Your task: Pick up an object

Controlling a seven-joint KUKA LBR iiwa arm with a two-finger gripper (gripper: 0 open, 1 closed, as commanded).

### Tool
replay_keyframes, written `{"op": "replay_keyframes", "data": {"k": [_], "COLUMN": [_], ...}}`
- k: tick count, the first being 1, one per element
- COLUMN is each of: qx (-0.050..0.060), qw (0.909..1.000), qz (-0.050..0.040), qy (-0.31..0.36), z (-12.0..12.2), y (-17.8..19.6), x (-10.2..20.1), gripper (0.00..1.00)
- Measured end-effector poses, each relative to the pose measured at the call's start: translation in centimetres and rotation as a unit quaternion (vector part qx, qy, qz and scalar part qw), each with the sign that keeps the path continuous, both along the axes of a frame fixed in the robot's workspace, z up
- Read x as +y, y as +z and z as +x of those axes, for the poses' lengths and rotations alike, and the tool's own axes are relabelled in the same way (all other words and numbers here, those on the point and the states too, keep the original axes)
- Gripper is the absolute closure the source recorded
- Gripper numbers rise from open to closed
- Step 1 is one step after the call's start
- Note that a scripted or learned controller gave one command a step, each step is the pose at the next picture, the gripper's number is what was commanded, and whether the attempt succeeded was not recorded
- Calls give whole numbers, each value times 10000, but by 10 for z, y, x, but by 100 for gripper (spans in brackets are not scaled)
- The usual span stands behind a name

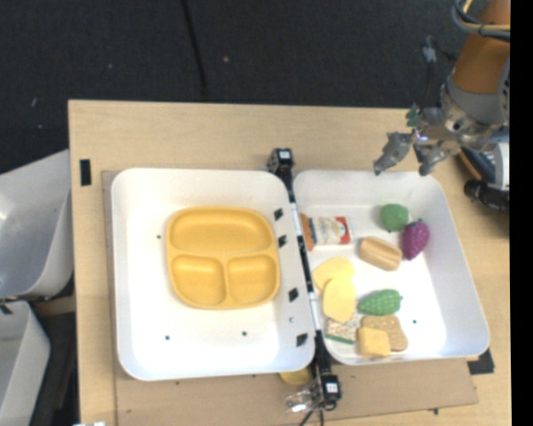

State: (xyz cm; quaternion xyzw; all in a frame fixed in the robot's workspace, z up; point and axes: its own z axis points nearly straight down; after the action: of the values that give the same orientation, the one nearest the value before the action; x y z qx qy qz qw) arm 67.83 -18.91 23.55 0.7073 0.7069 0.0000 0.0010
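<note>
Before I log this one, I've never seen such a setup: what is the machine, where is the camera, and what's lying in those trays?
A single camera looks down at a slant on a wooden bench. The grey arm with an orange band is a robot reaching in from the right; its gripper hangs above the right bin's far edge, holding nothing. The left bin has a yellow divided plate. The right bin holds toy food: purple grapes, a bread roll, crackers.
</note>
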Motion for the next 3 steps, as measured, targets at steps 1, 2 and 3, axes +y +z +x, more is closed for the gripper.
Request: {"op": "replay_keyframes", "data": {"k": [1, 2, 3], "qx": [26, 42, -10], "qw": [10000, 10000, 10000], "qz": [22, 21, 14], "qy": [39, 34, 25], "z": [-48, -133, -190], "y": [-23, -36, 37], "x": [86, 160, 182], "gripper": [0, 0, 0]}}
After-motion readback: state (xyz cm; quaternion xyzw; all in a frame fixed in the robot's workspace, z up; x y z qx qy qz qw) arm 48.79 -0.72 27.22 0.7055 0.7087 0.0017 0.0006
